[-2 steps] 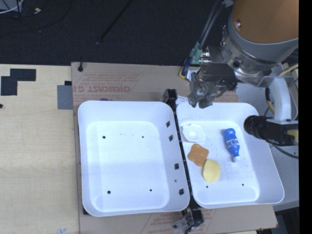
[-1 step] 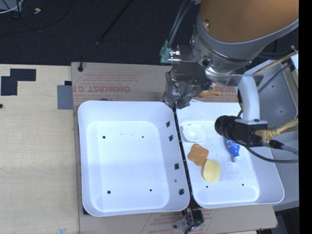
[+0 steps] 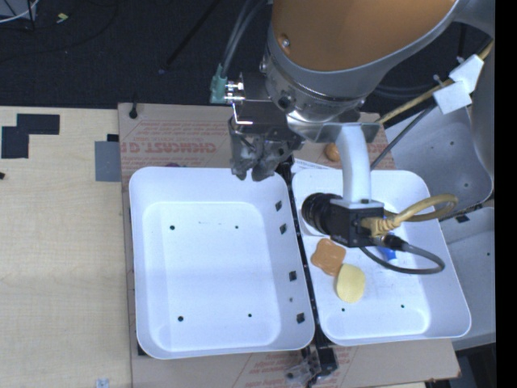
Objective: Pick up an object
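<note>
The gripper (image 3: 257, 168), a dark metal cluster whose state I could not tell, hung over the bins' far edge, while a flat orange piece (image 3: 328, 256) and rounded yellow piece (image 3: 350, 283) touched in the smooth right bin (image 3: 420, 318).

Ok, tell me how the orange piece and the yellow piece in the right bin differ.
The orange piece is darker and roughly squarish; the yellow piece is paler and rounder. The orange piece lies nearer the bins' shared divider and the black fitting; the yellow piece lies lower in the view. Both lie flat in the right bin, touching or nearly so.
</note>
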